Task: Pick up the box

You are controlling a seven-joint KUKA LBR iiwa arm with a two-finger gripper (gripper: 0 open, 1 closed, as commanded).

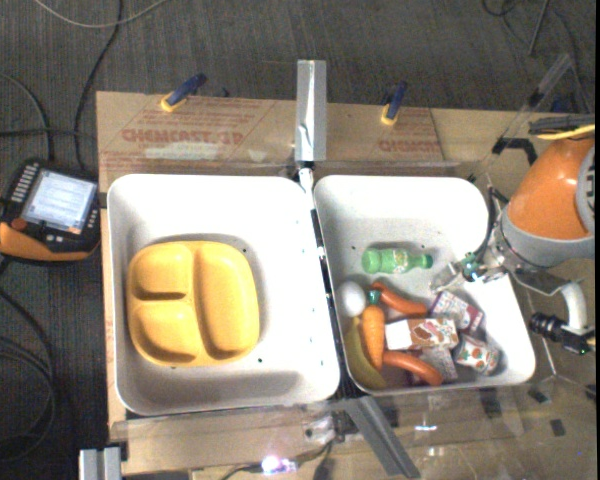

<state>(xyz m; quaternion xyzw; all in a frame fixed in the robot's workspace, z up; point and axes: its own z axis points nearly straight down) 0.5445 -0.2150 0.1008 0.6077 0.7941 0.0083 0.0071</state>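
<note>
Down at the near edge of the right bin (420,190) sits the clutter: a yellow banana (360,360) along the near-left wall, a carrot (373,330) leaning over it, a red sausage-like piece (412,367), and, toward the near-right corner, a huddle of small printed cartons. The box (435,332) I take to be the red-and-white one in the middle of that huddle, touching another carton (476,354) on its right and a darker one (460,311) just behind it; its long side seems to run roughly across the bin, though it is small and hard to read. A little farther back lie a white egg (351,297) and a green bottle (397,260) on its side. The gripper (472,266) hangs at the right wall of this bin, under the orange band of the arm (550,203), and whether it is spread or closed I cannot tell from here. So the box lies nearer to the front and slightly left of the claw, close by. The neighbours crowd it tightly, which I would guess makes a clean grasp awkward. The left bin (125,268) holds a yellow divided tray (193,300), well apart from all this.
</note>
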